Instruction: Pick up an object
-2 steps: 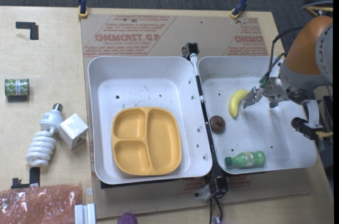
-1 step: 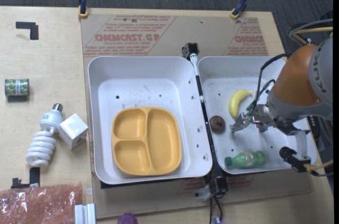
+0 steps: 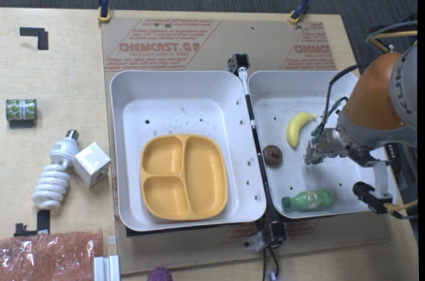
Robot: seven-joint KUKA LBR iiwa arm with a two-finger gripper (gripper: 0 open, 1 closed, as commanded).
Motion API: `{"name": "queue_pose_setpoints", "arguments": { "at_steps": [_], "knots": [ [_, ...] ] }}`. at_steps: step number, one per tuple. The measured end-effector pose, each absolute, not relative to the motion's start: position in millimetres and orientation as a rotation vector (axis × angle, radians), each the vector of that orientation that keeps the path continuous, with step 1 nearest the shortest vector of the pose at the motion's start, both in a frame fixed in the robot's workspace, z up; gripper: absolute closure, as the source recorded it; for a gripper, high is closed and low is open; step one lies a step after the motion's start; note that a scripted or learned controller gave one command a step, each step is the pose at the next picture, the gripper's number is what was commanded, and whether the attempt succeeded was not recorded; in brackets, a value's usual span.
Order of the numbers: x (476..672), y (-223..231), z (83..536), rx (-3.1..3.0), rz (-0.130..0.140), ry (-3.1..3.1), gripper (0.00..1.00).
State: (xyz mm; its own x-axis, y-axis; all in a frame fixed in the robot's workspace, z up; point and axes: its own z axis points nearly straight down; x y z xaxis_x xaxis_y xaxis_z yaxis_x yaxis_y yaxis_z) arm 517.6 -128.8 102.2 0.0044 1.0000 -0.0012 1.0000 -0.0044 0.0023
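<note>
Yellow banana [image 3: 300, 127] just left of pincer [image 3: 313, 155], right bin [image 3: 265, 88]

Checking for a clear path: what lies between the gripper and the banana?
In the camera view, just bare white bin floor separates the gripper from the banana; nothing sits between them.

Grey arm [image 3: 388, 115], orange band (black cables), metal claw [image 3: 315, 155]

Right bin [image 3: 292, 84]: banana [image 3: 299, 127] upper middle, brown donut [image 3: 272, 154] by the left wall, green bottle [image 3: 307, 200] lying along the front wall. Open floor between the three and across the back. Left bin [image 3: 133, 93]: yellow divided plate [image 3: 184, 176] fills the front, back strip bare. Arm body overhangs the right bin's right side.
</note>
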Motion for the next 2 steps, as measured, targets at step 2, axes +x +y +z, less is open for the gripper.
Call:
{"name": "queue_pose_setpoints", "arguments": {
  "at_steps": [2],
  "knots": [
    [479.0, -127.3, 92.0, 2.224, 0.000, 2.219, 0.00]
  ]
}}
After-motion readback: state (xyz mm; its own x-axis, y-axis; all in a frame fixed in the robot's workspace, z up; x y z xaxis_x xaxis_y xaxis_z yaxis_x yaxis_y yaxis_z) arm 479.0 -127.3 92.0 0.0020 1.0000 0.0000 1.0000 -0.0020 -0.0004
